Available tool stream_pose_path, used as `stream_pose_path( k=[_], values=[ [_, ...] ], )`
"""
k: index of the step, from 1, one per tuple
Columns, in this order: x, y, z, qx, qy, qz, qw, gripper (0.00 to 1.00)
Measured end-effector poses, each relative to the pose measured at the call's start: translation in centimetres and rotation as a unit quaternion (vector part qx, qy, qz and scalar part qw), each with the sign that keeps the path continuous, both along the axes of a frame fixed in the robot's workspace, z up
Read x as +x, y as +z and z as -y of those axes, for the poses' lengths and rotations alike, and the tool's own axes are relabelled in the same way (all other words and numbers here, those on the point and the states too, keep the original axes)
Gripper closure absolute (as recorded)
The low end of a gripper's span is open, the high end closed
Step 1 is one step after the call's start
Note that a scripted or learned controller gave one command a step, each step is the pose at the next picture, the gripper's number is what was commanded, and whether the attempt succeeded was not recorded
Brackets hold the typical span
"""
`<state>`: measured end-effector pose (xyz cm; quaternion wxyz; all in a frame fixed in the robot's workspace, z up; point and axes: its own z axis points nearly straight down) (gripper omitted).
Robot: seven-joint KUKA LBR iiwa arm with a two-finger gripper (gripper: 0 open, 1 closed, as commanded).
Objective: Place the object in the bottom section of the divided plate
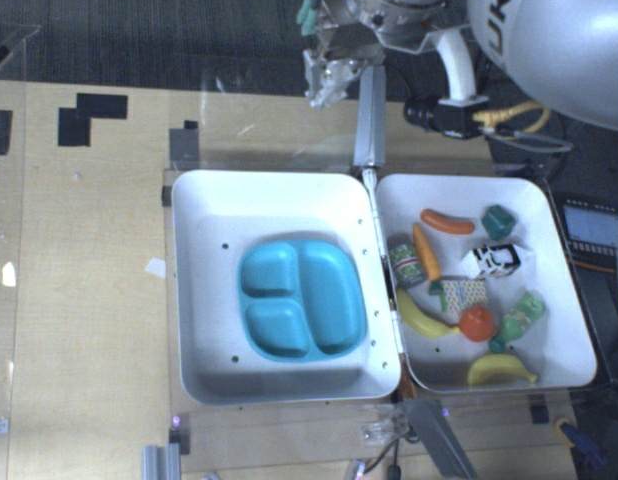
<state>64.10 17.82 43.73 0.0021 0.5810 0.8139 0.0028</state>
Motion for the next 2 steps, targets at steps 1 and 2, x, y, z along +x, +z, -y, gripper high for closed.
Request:
stream_pose_path(
  k=[1,2],
  values=[
    [0.1,1.2,-0.1,0.0008,0.003,0.003,1.0,1.0],
    [2.8,-0.1,-1.9,0.0004,-0.044,0.0,0.999,1.0]
  ],
)
